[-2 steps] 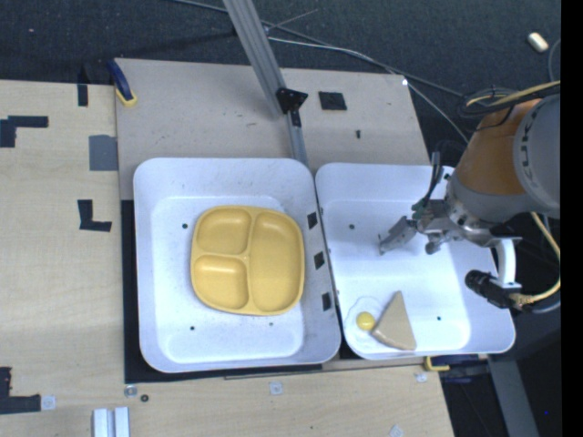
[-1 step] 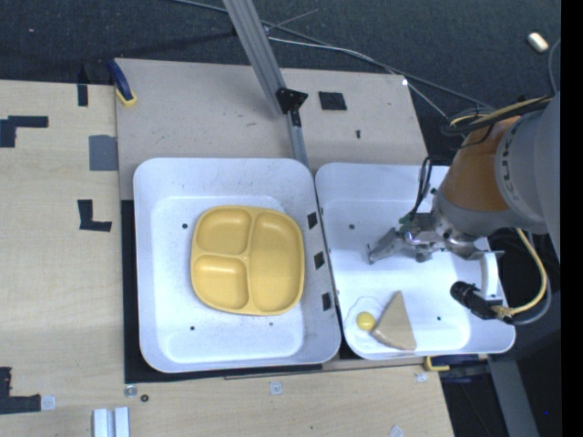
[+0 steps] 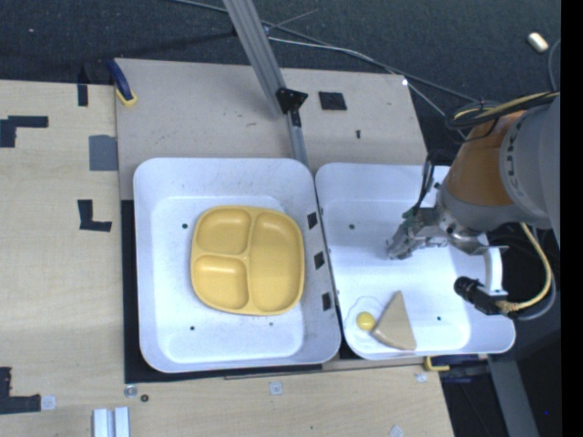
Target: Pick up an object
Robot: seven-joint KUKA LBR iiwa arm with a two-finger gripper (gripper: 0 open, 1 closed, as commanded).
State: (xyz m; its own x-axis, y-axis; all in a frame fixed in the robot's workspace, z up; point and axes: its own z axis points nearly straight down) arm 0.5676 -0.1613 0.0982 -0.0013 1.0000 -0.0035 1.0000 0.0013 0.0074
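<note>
Across the bench, two white bins are sitting side by side. Filling much of the left bin [image 3: 164, 262], a yellow divided plate [image 3: 247, 259] is lying flat. Reaching over the right bin [image 3: 364, 189], the grey arm [image 3: 510, 180] is running out of frame, its gripper [image 3: 403, 244] hanging low mid-bin; its grip state is too blurred to tell. Nearer the front wall, a tan wedge [image 3: 395, 321] is lying just beside a small yellow ball [image 3: 365, 320].
</note>
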